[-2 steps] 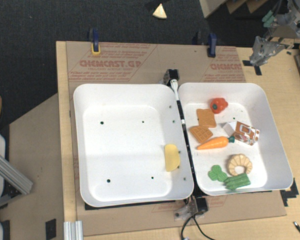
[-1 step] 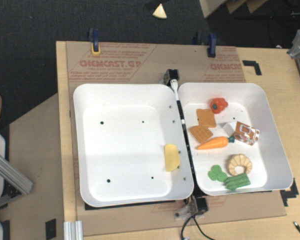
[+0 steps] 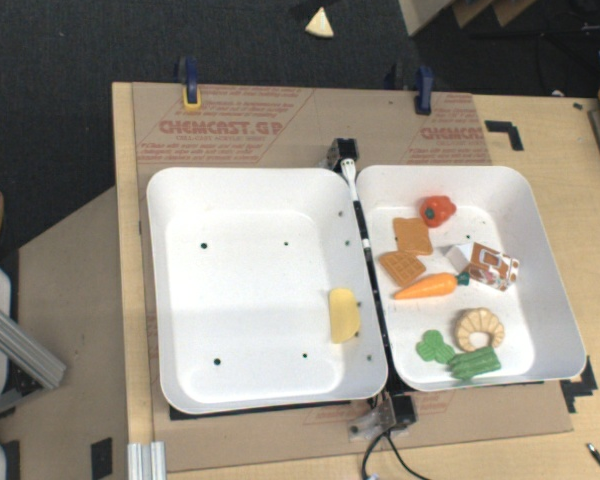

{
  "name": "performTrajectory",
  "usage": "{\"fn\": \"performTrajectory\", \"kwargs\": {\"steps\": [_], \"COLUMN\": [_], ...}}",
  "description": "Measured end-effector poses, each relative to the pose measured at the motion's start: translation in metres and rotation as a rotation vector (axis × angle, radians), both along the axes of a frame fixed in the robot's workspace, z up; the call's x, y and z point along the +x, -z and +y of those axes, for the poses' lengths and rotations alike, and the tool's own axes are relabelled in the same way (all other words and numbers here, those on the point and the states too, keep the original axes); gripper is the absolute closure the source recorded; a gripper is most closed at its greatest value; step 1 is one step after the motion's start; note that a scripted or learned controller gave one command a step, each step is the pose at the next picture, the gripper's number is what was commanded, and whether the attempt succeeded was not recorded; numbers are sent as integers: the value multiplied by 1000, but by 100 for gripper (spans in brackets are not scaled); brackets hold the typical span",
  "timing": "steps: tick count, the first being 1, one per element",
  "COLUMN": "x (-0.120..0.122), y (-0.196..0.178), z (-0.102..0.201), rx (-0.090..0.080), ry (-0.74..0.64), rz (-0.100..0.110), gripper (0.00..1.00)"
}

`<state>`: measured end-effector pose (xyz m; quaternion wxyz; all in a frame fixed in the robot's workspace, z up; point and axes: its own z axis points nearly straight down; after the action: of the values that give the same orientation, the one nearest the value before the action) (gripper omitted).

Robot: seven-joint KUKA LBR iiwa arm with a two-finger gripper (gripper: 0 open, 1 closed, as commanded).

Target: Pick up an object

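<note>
Near the left bin's (image 3: pixel 242 268) right wall lies a yellow piece (image 3: pixel 344 315); gripper state unclear.

Two bins, left bin (image 3: pixel 180 218) and right bin (image 3: pixel 540 298): smooth white plastic, slight sheen. Surface (image 3: pixel 130 148): matt brown board, paper-like facing printed with red lettering. Floor (image 3: pixel 130 18): dark, rough, carpet-like. Yellow piece (image 3: pixel 344 316): smooth, pale, matt plastic look. Carrot (image 3: pixel 426 287) and tomato (image 3: pixel 438 209): glossy moulded plastic. Two waffle pieces (image 3: pixel 408 250): gridded, matt tan texture. Green items (image 3: pixel 458 356): slightly shiny plastic. Small box (image 3: pixel 493 266): printed, material uncertain. Blue clamps (image 3: pixel 189 74) on far edge: material unclear.
</note>
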<state>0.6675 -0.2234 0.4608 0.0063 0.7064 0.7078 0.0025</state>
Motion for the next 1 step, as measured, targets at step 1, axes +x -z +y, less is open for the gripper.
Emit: {"fn": "performTrajectory", "kwargs": {"steps": [1], "x": [-1], "y": [-79], "z": [0], "rx": [-1], "ry": [0], "rz": [-1], "gripper": [100]}}
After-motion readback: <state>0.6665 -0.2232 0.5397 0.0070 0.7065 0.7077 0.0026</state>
